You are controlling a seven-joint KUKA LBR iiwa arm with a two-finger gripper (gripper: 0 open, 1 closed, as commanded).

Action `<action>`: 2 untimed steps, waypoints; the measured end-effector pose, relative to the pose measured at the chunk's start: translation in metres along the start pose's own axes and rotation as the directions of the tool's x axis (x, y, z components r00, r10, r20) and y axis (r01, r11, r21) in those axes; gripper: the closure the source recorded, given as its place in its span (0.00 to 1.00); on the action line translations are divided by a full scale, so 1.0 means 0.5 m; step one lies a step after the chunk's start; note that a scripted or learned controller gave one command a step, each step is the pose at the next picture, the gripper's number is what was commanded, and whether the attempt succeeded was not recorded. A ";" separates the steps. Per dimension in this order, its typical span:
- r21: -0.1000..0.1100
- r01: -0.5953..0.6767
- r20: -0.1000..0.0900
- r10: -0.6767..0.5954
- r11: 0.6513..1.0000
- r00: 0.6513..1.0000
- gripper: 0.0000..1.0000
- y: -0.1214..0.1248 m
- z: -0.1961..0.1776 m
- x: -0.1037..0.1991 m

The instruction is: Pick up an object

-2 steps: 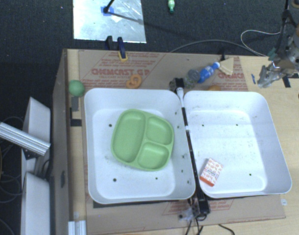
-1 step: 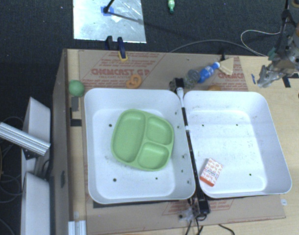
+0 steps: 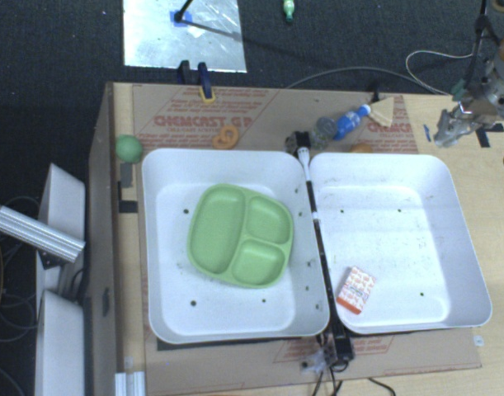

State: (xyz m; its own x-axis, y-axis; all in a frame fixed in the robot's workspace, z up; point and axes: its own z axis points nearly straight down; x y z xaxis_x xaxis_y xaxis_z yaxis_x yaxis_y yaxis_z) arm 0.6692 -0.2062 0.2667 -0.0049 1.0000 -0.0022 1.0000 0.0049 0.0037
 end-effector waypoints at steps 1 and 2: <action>0.000 0.000 0.000 0.000 1.000 1.000 1.00 0.000 0.000 0.000; 0.000 0.000 0.000 0.000 1.000 1.000 1.00 0.000 0.004 0.000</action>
State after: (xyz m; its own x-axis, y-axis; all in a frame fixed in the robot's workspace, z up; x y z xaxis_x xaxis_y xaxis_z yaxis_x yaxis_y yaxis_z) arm 0.6692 -0.2060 0.2646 -0.0050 1.0000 -0.0020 1.0000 0.0050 0.0034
